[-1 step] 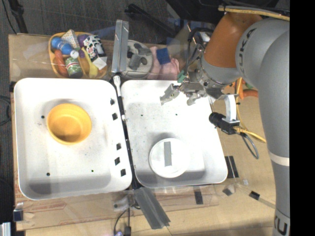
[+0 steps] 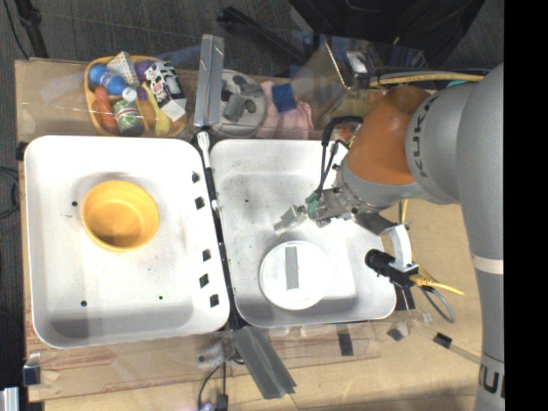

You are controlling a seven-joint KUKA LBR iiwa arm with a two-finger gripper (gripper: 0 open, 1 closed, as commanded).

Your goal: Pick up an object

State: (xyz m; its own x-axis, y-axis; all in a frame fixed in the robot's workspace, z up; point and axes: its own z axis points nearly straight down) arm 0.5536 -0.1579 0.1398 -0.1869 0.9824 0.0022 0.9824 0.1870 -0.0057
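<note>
White disc (image 2: pixel 293 275): a round, flat, lid-like object with a grey strip across its top, lying in the lower part of the right bin (image 2: pixel 257 165), just below the gripper. It is the only thing in this bin and the likeliest pick.
Disc risk: it looks wide and low, so I judge two fingers may fail to span it or may slide off its rim and push it against the bin wall.
Gripper (image 2: pixel 287 220): low over the middle of the right bin, pointing toward the left of the frame, with nothing between its tips; whether it is spread or closed I cannot tell at this size.
Gripper risk: it sits above and beside the disc, not over it, so a straight descent would likely meet bare bin floor.
Arm (image 2: pixel 445 144): enters from the right; its bulk hangs over the bin's right rim and could hide or graze it.
Yellow bowl (image 2: pixel 121 214): in the left bin (image 2: pixel 51 315), well apart, beyond the divider.
Basket of small items (image 2: pixel 133 97): upper left, outside both bins.
</note>
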